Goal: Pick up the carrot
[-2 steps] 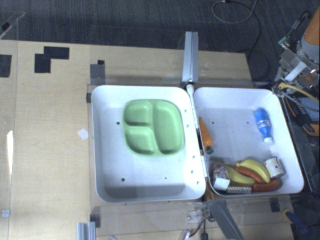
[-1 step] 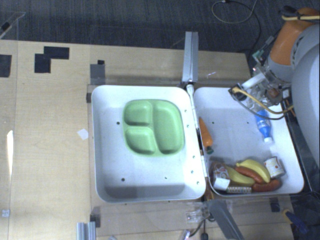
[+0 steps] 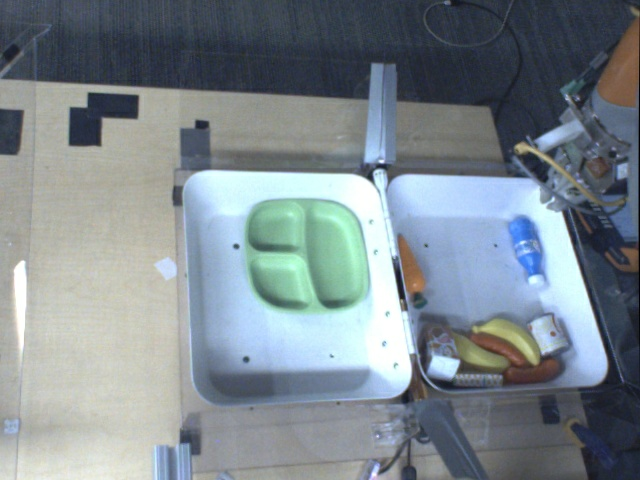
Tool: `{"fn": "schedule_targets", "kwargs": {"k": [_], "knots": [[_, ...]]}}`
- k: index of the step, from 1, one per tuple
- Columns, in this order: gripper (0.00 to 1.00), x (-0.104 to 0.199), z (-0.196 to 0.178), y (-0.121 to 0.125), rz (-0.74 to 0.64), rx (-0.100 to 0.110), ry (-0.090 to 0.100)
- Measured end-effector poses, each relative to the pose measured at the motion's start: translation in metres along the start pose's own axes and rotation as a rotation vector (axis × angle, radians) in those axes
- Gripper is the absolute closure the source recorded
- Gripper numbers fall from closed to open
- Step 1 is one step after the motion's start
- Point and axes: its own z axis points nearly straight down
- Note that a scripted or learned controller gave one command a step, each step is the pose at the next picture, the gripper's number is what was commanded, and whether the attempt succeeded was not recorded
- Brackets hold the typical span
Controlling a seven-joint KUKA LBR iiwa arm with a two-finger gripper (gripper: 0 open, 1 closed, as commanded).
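pincer [image 3: 585, 168]: at the upper right, above the far right rim of the right bin [image 3: 470, 193], with yellow cabling looped across it; whether it is open or closed, cannot tell; nothing seen in its grasp; arm [image 3: 620, 83]: grey with an orange band, entering from the right edge, wrist angled down and left toward the bin; water bottle [image 3: 525, 250]: blue, white cap, lying in the right bin below the pincer, apart from it; carrot [image 3: 411, 266]: orange, lying lengthwise against the left wall of the right bin, well apart from the pincer; bananas [image 3: 508, 338]: yellow, at the near end of the right bin among small packaged items and a reddish sausage-like item; green tray [image 3: 306, 254]: three compartments, in the left bin [image 3: 215, 298]; counter [image 3: 90, 268]: pale wood, carrying both bins side by side.
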Motion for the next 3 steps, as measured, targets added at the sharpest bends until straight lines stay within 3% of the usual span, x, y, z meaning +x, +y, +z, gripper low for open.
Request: {"fn": "schedule_targets", "kwargs": {"k": [1, 3], "knots": [[1.0, 0.004, -0.041, 0.01, 0.054, -0.001, 0.0], [1.0, 0.008, -0.064, 0.007, 0.032, -0.004, 0.004]]}}
